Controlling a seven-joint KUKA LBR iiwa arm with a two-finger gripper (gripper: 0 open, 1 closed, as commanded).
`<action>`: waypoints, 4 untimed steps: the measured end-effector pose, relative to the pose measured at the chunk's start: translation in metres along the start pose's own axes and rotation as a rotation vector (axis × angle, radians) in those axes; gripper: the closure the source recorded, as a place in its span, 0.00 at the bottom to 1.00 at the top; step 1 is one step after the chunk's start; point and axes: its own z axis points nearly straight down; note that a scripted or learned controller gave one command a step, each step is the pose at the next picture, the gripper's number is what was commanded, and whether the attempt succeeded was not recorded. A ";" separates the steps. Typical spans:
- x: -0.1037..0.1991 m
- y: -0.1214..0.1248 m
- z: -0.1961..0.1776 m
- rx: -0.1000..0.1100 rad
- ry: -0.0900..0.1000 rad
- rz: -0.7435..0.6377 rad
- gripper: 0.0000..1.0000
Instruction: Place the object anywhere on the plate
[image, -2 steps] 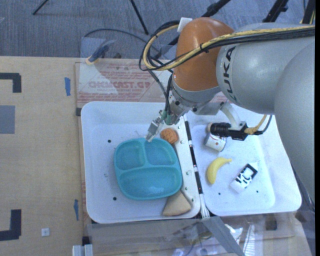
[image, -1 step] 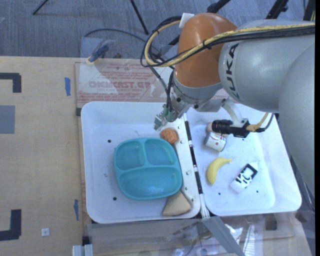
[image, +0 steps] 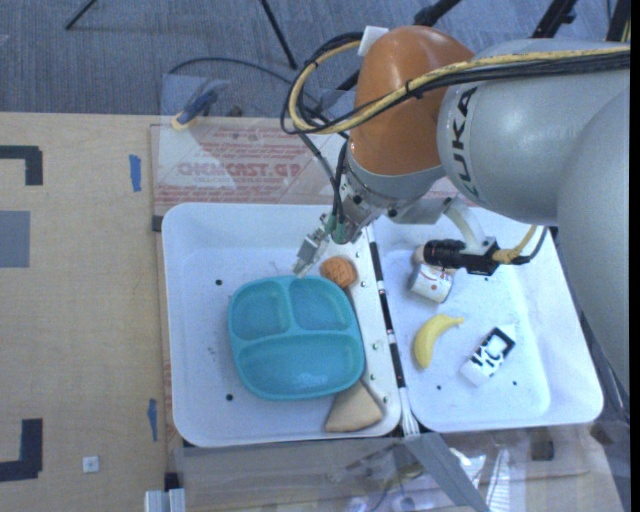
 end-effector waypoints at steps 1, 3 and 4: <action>-0.001 0.001 -0.011 -0.005 -0.002 0.001 1.00; 0.030 -0.031 0.044 0.002 0.004 -0.732 1.00; 0.025 -0.117 0.034 0.005 0.006 -0.787 1.00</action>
